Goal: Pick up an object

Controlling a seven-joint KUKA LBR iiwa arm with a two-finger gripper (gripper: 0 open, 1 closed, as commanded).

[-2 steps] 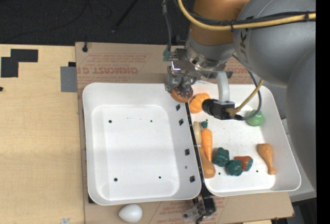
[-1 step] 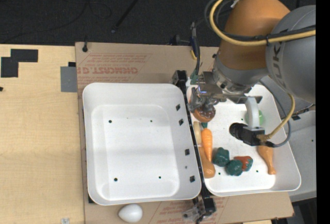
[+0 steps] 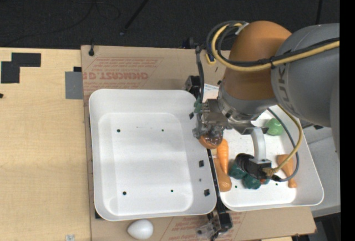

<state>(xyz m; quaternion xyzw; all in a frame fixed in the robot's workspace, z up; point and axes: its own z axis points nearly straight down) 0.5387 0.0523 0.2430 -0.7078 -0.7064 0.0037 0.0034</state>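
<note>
Gripper (image 3: 209, 133) hangs low over the right bin (image 3: 310, 195), just above an orange carrot (image 3: 222, 165); its open-or-closed state I cannot tell; a white egg (image 3: 140, 229) lies outside.

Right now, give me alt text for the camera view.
The grey arm's gripper hangs low at the left edge of the right white bin, above an orange plastic carrot lying beside dark teal and green toys. A white egg rests outside the left white bin.

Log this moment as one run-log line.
arm: over right bin | gripper: low at bin's left edge, above orange carrot | grasp: unconfirmed
</note>
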